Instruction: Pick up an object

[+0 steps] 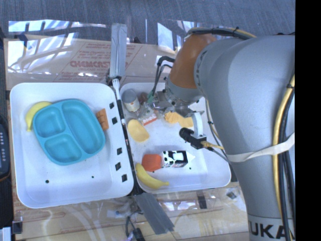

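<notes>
Objects crowd the right bin [213, 177]: the gripper [153, 106] hangs low beside a can [131, 101], its opening and any grip impossible to tell from here.

The arm's grey bulk [246, 99] hides the right bin's [215, 177] far corner; the claw [161, 102] itself is lost in shadow, small items beside it too blurred to identify.
</notes>
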